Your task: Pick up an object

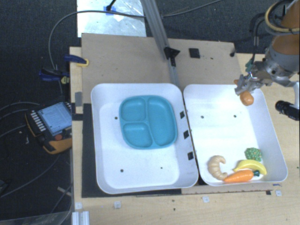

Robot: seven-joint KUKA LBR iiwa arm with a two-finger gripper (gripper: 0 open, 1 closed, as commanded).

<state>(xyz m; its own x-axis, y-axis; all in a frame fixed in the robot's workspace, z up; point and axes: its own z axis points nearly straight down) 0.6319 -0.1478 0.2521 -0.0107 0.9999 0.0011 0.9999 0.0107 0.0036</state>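
Note:
My gripper (245, 91) hangs over the far right corner of the right bin (225, 125). A small round orange object (247, 98) sits at its fingertips, pinched between the fingers and apparently lifted off the bin floor. In the near right corner of the same bin lie a beige croissant-shaped toy (216, 166), an orange carrot (239, 176), a yellow banana (251, 167) and a green broccoli piece (253, 153), all well apart from the gripper.
A blue divided plate (148, 122) rests in the left bin (108, 168). A grey pole (157, 25) slants across the back board. Cables and a handheld controller (50, 125) lie off the bench to the left.

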